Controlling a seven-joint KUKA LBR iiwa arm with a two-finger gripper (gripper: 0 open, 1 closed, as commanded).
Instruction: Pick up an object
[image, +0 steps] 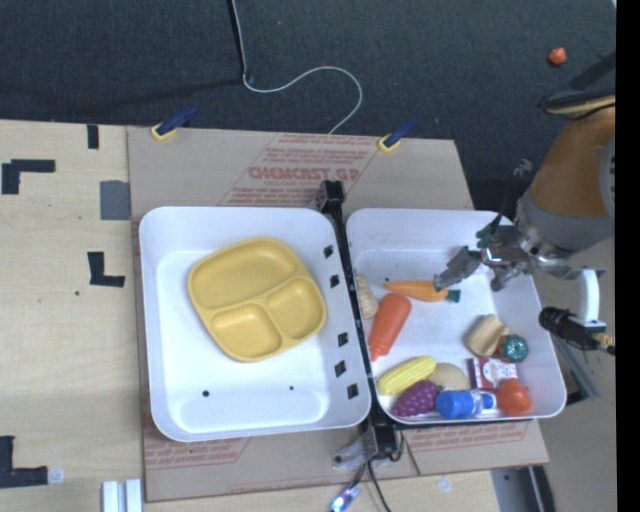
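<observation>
Over the right bin (520, 300) we see the gripper (452, 277) low above the floor, reaching in from the right, its 2 fingers (447, 268) spread apart with nothing between them. Just beside the fingertips lies a small carrot (416, 290), its tip pointing toward the divider; whether a fingertip touches it, we cannot tell. Nearer the divider lies a larger carrot (389, 325), tilted, with a pale item (366, 297) close above it. Along the near wall sit a corn cob (406, 374), grapes (417, 399), a blue bottle (461, 404), a red-and-white carton (494, 374), a tomato (515, 398), a bread roll (485, 333) and a teal ball (514, 349). The left bin (170, 300) carries 1 yellow tray (257, 296) with 3 compartments. Both bins rest on cardboard (300, 170) on the table (60, 300).

We judge the step in hand to be the approach, immediately before the grasp: the open fingers are set down near the small carrot, and no object has been lifted. The next move calls for centring the fingers across the carrot's narrow body, lowering fully, then closing before any lift. Because the carrot is slim and tapered, we expect an off-centre closure could let it slip or roll out.
</observation>
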